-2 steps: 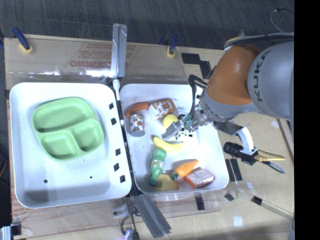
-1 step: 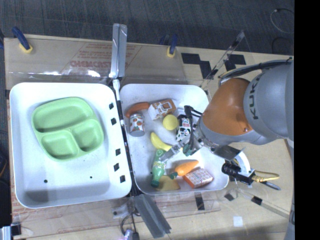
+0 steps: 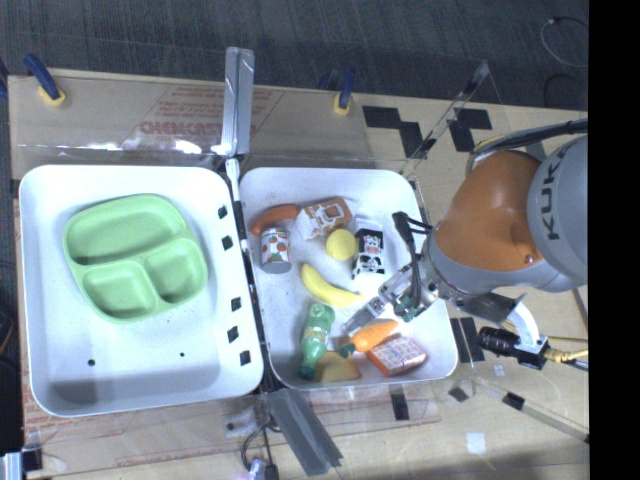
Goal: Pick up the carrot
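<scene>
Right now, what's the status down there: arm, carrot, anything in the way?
Gripper low over right bin. Carrot just below it, not seen held. Green bottle and red packet crowd it.

a single fixed camera hangs above the worktop (image 3: 400, 103) and looks down on it at a slant, far enough back to take in both white bins whole. the divider (image 3: 238, 258) where the two bins meet serves as the landmark: it runs a little left of the frame's centre, from top to bottom. left of it lies the left bin (image 3: 60, 368), right of it the right bin (image 3: 300, 183). beyond the divider's far end, dark floor (image 3: 300, 13) fills the top of the frame. the arm (image 3: 500, 223) enters well right of the divider, over the right bin's outer edge, large because it stands closer to the lens.
</scene>
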`<state>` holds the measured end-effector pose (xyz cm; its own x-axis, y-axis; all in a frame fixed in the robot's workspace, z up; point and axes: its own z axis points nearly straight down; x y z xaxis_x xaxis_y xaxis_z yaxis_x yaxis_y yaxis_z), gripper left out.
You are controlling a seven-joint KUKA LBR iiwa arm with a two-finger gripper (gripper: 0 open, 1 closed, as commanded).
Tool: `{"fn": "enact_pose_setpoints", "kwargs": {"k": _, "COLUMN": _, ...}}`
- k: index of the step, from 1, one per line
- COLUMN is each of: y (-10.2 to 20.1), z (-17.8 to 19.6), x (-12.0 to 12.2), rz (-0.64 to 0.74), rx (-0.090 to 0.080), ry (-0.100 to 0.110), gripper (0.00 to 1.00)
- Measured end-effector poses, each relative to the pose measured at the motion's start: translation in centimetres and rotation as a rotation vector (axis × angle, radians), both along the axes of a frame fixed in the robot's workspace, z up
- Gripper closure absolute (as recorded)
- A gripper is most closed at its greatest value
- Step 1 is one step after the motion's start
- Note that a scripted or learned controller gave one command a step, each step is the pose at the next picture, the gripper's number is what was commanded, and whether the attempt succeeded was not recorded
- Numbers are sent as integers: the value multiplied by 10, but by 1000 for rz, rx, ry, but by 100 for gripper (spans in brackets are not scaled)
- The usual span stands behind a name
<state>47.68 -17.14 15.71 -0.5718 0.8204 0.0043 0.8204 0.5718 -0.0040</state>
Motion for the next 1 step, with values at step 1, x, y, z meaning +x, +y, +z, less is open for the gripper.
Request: {"fn": "enact_pose_setpoints", "kwargs": {"k": 1, "y": -27, "z": -68, "x": 0, "rz": 13, "rx": 1, "ry": -1, "gripper": 0}}
